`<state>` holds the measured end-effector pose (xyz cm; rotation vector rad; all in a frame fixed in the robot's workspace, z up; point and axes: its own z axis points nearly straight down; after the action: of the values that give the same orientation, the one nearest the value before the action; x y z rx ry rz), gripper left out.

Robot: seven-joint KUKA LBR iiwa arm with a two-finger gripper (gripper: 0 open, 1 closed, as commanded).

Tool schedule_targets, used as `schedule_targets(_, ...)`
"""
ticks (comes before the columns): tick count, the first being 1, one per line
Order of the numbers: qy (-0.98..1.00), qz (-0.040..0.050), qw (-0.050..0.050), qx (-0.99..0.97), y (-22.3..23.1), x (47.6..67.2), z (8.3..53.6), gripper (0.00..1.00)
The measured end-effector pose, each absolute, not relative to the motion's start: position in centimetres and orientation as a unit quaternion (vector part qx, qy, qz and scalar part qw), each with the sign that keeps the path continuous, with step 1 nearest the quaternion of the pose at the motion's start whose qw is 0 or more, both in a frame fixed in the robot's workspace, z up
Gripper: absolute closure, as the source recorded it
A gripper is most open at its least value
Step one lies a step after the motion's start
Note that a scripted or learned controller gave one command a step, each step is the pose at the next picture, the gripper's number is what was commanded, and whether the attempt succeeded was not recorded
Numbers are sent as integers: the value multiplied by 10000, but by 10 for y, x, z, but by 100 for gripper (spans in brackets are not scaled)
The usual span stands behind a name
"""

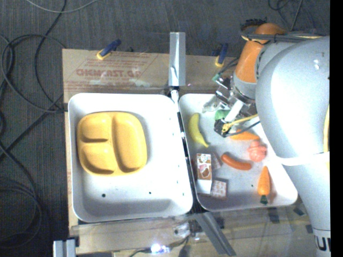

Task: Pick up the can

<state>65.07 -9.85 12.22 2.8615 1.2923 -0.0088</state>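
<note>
Can (221, 113) is hard to make out for sure. From the overhead camera it seems to be the small green thing at the far end of the right bin (244, 197), partly hidden under the gripper (228, 107). The gripper hangs low over that spot, near the banana (198, 130). Whether it is open or closed cannot be told. Nothing looks lifted, so I judge that grasping and raising are both left to do.

Arm (292, 90) covers right bin's (236, 193) right rim and far right corner, toward worktop's right edge. The arm is cut off by the picture's right and bottom edges. Green item (221, 113) largely under hand (229, 110); kind unclear. Orange piece (245, 136) runs under arm. Print on two small boxes (204, 166) too small to read.
</note>
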Motion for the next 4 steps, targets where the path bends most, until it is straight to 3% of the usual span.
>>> schedule_targets(1,2209,29,21,9753,-102,629,89,0)
schedule_targets(2,1695,-129,-52,9854,-101,657,90,0)
schedule_targets(3,1031,37,36,9947,-97,626,90,0)
schedule_targets(4,1058,-5,33,9944,-97,624,98,100)
